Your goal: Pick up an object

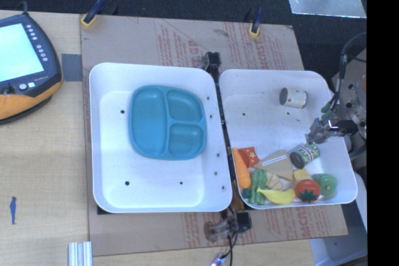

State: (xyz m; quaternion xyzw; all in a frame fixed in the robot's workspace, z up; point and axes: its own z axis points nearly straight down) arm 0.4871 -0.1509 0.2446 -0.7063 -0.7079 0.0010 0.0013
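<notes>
Nearest the lens, along the bottom edge, sits a small metal clamp (219, 230) at the seam between the two bins. Starting from the left, a teach pendant (22, 68) with an orange underside lies on the bench, well apart from the work. Next comes the left bin (103, 134), bearing a blue divided plate (167, 121) lying flat near its middle. Across the seam, the right bin (249, 81) holds the candidates for picking: a heap of toy food along its near wall, with an orange carrot (240, 170) against the left side, a yellow banana (277, 196) in front, and a red tomato (307, 191) beside a green round piece (326, 184). A small can (304, 154) lies tilted just above the heap, and a pale cylinder (292, 97) rests alone on its side toward the far wall.

At the right rim the gripper (319, 129) hangs low over the bin, just above the tilted can. Whether its tips are spread or pressed together I cannot tell, since dark metal and shadow blur together there; nothing visibly sits between them.

By my reading the step in hand is the approach, with no grasp yet made. The can looks the likeliest target. The next move calls for centring over it, lining the tips across its narrow body, and descending without nudging it into the heap
</notes>
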